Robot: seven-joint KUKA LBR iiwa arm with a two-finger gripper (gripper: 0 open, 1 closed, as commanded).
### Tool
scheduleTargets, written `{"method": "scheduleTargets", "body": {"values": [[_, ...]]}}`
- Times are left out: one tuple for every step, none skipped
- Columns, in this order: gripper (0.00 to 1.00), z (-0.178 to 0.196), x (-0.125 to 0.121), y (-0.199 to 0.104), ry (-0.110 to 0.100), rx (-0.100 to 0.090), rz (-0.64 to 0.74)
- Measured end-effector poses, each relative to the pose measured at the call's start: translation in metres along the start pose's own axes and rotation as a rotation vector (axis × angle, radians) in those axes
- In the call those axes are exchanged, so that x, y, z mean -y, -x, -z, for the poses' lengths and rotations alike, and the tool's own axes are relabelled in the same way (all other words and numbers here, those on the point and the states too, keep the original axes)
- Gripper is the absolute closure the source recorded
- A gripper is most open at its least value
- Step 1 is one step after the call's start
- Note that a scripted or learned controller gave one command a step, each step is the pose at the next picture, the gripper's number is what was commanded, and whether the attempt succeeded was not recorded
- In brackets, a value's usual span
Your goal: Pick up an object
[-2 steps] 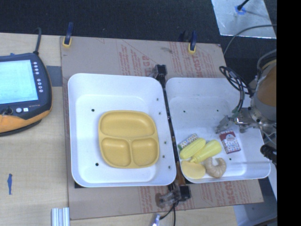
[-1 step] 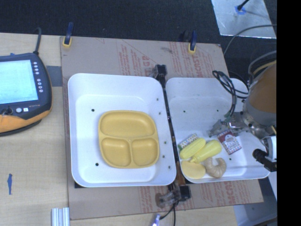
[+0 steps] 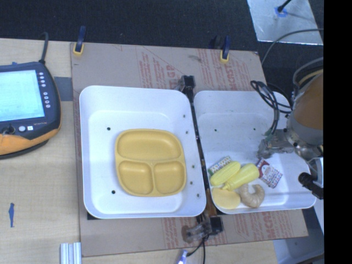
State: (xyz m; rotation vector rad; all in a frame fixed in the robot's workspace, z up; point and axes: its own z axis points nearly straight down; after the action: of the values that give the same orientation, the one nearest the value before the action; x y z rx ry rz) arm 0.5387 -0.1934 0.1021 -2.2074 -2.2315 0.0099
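While you look down on the surface [image 3: 33,191], two shallow white bins sit side by side on a sheet of brown cardboard [image 3: 165,65]. Your left bin [image 3: 96,109] holds a yellow divided plate [image 3: 149,161], lying flat near its middle. Your right bin [image 3: 231,111] holds a small cluster at its near edge: two yellow corn cobs [image 3: 234,174] lying side by side and touching, a pale yellow round piece [image 3: 226,198] just below them, a tan curled piece [image 3: 253,196] beside that, and a red-and-white packet [image 3: 270,174] to the right of the corn. Reaching in from the right, the grey arm with its orange band [image 3: 311,106] hangs over the right bin's far side. Its claw [image 3: 273,145] sits just above the packet, near but apart from the corn; whether it is spread or pressed together cannot be told. A handheld control pendant [image 3: 25,106] rests at the far left.
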Motion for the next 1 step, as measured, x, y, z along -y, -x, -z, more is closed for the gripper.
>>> {"method": "scheduleTargets", "body": {"values": [[0.00,-0.0001,0.0000,0.0000,0.000,0.000,0.000]]}}
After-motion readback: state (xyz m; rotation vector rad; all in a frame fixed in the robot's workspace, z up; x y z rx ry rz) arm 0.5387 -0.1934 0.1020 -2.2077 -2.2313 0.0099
